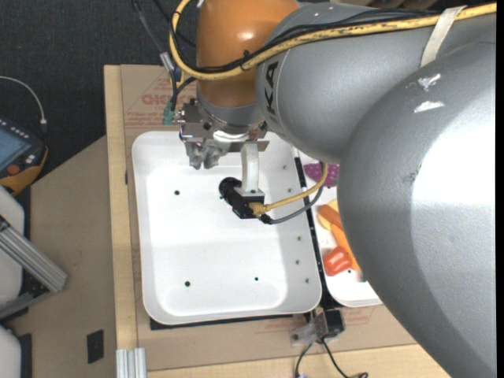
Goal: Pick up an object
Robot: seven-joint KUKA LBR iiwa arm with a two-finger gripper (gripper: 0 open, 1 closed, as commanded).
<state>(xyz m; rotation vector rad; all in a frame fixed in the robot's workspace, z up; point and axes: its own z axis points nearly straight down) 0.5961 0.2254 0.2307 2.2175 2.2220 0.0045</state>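
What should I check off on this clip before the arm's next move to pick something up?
1. Claw over a bin: ok, it hangs above the far end of the left bin.
2. Object under the claw: not ok, just bare white floor there.
3. Objects available: ok, orange, red and purple pieces lie in the right bin.
4. View of those pieces: not ok, the arm covers most of that bin.
5. Claw carrying anything: cannot tell.

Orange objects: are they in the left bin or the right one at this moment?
In the right bin. The orange objects lie in its visible strip, beside the divider, partly hidden under the arm.
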